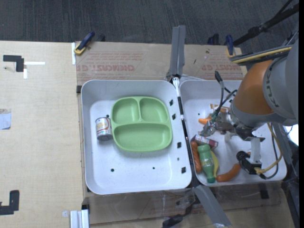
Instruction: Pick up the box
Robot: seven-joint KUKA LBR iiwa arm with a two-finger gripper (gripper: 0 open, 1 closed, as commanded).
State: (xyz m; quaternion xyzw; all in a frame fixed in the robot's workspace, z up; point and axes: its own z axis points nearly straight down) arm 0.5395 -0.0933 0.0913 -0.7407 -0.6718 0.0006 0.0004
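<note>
Orange plastic sits nearest: a curved orange carrot-like toy [229, 173] lies at the front of the white right-hand bin [280, 172]. Beside it, a green plastic bottle [205, 158] lies on a yellow banana-shaped piece [215, 164]. A second, straighter orange toy [195, 156] lies along the bin's left wall, touching the bottle.

Just behind the bottle's cap is what I take to be the task's thing, a small flat red-and-white box [207, 141], lying on the bin floor and partly crowded by its neighbours.

The metal two-finger gripper [220, 123] hangs above and just behind the box, close to a small orange scrap [204, 121]. Cables and the wrist blur it, so I cannot tell whether it is open or closed. Nothing shows in its grasp.

As I judge it, the pick is not done. The box rests in the bin, and the approach, the grasp and the lift are all left.

In the white left-hand bin [95, 175] there is a light green divided plastic plate [141, 123], with a small labelled tin can [103, 128] lying just beside its left edge. Both bins rest on the brown cardboard-covered tabletop [118, 61].

The count is two bins, one plate, one can, one bottle, one banana piece, two long orange toys, one orange scrap and one box.
</note>
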